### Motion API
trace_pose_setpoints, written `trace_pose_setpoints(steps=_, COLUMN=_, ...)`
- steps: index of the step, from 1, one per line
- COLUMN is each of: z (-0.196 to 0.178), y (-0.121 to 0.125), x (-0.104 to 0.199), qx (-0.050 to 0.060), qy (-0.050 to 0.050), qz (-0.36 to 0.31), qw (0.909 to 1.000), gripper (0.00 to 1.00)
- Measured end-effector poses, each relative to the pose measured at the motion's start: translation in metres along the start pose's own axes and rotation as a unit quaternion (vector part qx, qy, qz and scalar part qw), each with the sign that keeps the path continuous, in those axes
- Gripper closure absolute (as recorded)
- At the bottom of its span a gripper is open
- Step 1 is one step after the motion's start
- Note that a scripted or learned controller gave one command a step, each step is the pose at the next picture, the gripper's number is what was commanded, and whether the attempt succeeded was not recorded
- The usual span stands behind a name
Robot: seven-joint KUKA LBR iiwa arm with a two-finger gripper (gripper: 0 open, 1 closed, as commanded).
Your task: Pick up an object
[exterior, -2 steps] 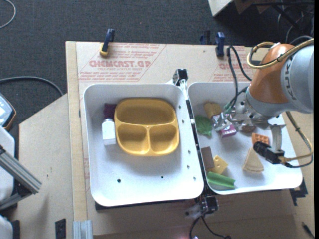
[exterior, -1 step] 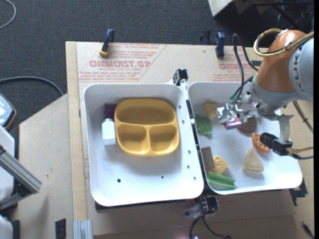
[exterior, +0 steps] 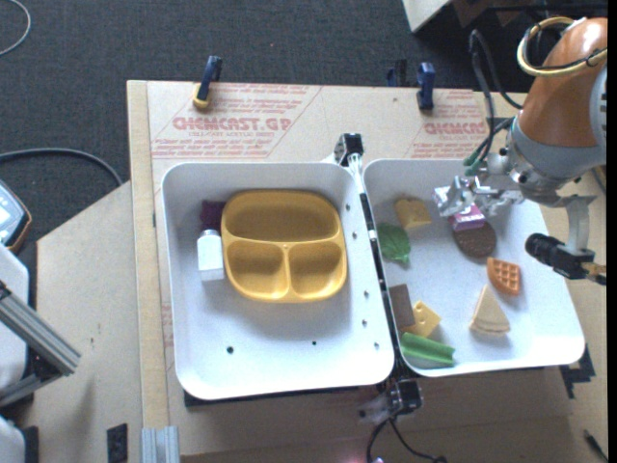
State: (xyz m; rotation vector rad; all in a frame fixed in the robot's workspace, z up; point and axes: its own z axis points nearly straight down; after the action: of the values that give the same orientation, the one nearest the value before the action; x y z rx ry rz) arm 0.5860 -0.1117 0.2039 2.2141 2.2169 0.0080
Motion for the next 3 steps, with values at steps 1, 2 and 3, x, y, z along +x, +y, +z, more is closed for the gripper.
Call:
trace_pose_setpoints(steps=1, z=-0.023, y=0.001, x=0.000, qx=0.002, qy=0.000, qz=0.000, qw=1.0000, gripper=1.00)
trace_pose_setpoints(steps=2, z=-0.012, y=0.006, x=0.054, qx=0.006, qy=0.002, qz=-0.002, qw=1.0000, gripper=1.00)
trace_pose_setpoints(steps=3, z=-0.009, y=0.022, x=0.104, qx=0.003, qy=0.002, qz=-0.002, qw=1.0000, gripper=1.00)
